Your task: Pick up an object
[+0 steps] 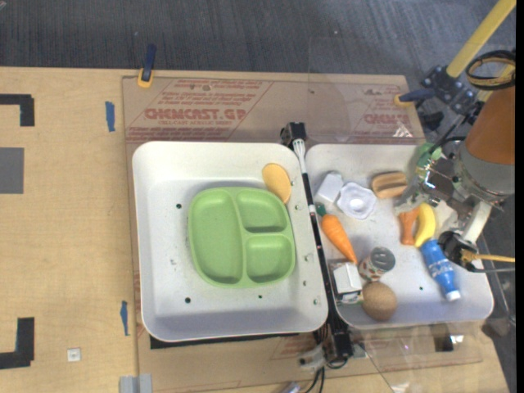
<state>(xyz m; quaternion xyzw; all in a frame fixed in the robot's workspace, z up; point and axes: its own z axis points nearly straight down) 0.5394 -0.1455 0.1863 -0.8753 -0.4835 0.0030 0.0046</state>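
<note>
My gripper [453, 207] hangs over the right side of the right bin [483, 301], under the grey wrist with its orange band. Just left of it lie a yellow banana [425, 223] and an orange piece [407, 226]. A blue bottle [440, 269] lies just below it. A hot dog bun [388, 183], a white cup [357, 200], a white block [328, 190], a carrot [336, 235], a grey round tin [381, 259], a brown ball [379, 300] and a small white box [345, 278] fill the rest of that bin. I see nothing held.
The left bin [160, 178] holds a green divided plate [241, 236] and a yellow-orange fruit [277, 181] at its back right corner. A black rail [304, 188] runs between the bins. A yellow pole [491, 23] and cables stand at the back right.
</note>
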